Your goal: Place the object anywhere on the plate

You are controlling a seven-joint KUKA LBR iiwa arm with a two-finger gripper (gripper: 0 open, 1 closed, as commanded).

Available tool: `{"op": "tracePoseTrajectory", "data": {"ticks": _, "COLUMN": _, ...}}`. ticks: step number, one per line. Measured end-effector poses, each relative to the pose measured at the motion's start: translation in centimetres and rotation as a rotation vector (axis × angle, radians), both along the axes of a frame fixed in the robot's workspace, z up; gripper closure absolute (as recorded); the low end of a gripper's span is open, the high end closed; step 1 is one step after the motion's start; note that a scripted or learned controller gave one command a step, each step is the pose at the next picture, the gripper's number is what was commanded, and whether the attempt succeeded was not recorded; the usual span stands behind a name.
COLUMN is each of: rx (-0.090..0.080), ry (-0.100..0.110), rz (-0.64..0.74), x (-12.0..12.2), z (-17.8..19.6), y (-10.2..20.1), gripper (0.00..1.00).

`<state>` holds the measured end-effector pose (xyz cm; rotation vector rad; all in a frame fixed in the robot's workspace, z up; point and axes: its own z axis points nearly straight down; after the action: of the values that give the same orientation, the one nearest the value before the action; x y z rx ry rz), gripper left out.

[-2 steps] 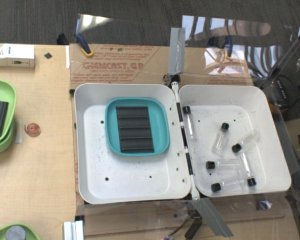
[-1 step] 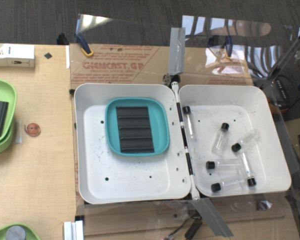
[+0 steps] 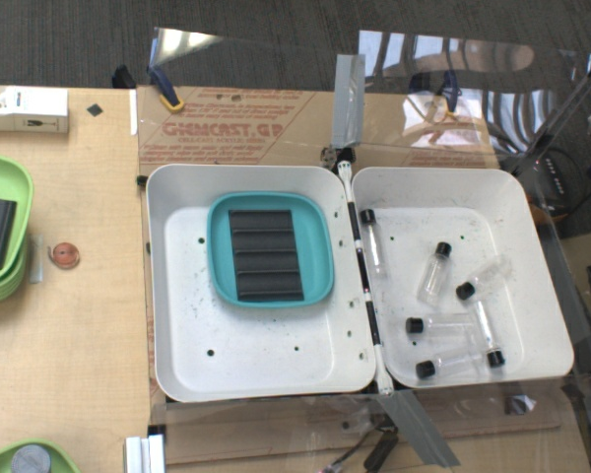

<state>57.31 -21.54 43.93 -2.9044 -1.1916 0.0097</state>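
My claw: I cannot tell its state from here | teal plate (image 3: 320, 254) centre-left of frame, in left bin (image 3: 177, 294), dark ribbed insert (image 3: 266, 254) on it | clear vials (image 3: 433, 269) with black caps (several, scattered) lower right, in right bin (image 3: 532, 264).

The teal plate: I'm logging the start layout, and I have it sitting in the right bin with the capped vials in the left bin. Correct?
Swapped. The camera view shows the teal plate in the left bin, and the capped vials lie in the right bin.
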Motion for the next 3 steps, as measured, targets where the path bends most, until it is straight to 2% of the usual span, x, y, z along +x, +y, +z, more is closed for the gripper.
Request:
{"op": "tracePoseTrajectory", "data": {"ticks": 1, "rx": 0.0, "ry": 0.0, "rz": -0.105, "x": -3.3, "z": 0.1, "y": -0.2, "gripper": 0.0}}
{"op": "tracePoseTrajectory", "data": {"ticks": 2, "rx": -0.001, "ry": 0.0, "rz": -0.233, "x": -5.5, "z": 0.0, "y": -0.1, "gripper": 0.0}}
{"op": "tracePoseTrajectory", "data": {"ticks": 3, "rx": -0.002, "ry": -0.002, "rz": -0.339, "x": -4.2, "z": 0.0, "y": -0.6, "gripper": 0.0}}
